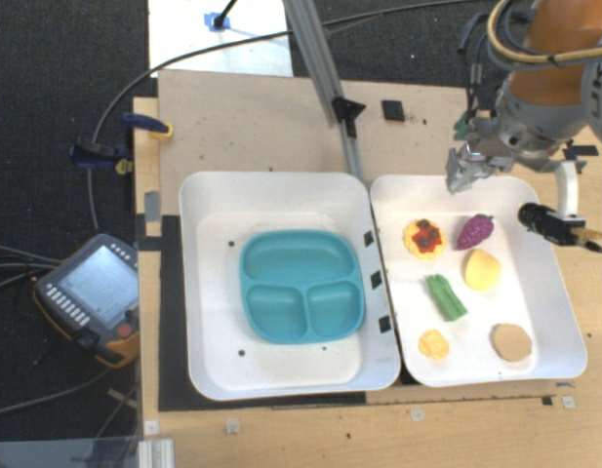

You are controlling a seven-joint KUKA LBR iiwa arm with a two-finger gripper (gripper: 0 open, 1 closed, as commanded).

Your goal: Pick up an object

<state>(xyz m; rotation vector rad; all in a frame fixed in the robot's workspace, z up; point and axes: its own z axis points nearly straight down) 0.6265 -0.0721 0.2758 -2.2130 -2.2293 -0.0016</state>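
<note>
The right bin (398, 198) holds several toy foods: a small pizza-like round (423, 238), a purple grape bunch (474, 230), a yellow lemon-like piece (482, 270), a green vegetable (445, 296), a small orange-yellow piece (433, 344) and a tan cookie-like disc (512, 342). My gripper (463, 175) hangs over the far edge of the right bin, above and behind the pizza round and the grapes. Nothing is visible between its fingers.
The left bin (208, 203) holds a teal divided plate (302, 287). A metal pole (320, 57) slants up from the bench behind the bins. A teach pendant (91, 295) lies off the bench at the left. A black camera part (546, 220) sticks out beside the wrist.
</note>
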